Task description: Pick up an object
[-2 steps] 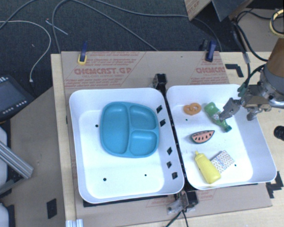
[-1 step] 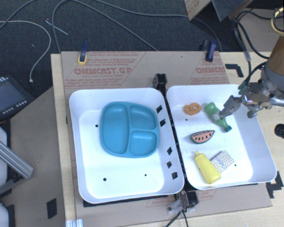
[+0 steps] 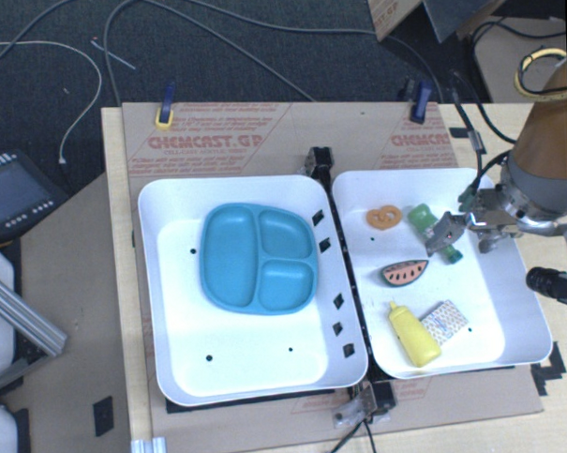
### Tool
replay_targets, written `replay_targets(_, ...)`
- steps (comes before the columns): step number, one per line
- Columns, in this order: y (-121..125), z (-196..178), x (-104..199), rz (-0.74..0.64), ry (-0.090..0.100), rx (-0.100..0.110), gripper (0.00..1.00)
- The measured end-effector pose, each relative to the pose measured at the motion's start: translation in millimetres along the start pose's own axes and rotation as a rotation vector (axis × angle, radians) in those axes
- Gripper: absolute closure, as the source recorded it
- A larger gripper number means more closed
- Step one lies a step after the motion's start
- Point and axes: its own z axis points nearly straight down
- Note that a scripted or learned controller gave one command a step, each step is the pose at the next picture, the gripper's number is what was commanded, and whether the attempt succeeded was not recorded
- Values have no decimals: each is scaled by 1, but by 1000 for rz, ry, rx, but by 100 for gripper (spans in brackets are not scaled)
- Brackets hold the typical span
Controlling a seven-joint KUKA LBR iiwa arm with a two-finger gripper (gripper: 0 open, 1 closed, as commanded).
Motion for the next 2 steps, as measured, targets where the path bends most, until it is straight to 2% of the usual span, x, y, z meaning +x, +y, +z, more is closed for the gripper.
replay_targets(2, -6, 122, 6, -1, 1, 2, 0)
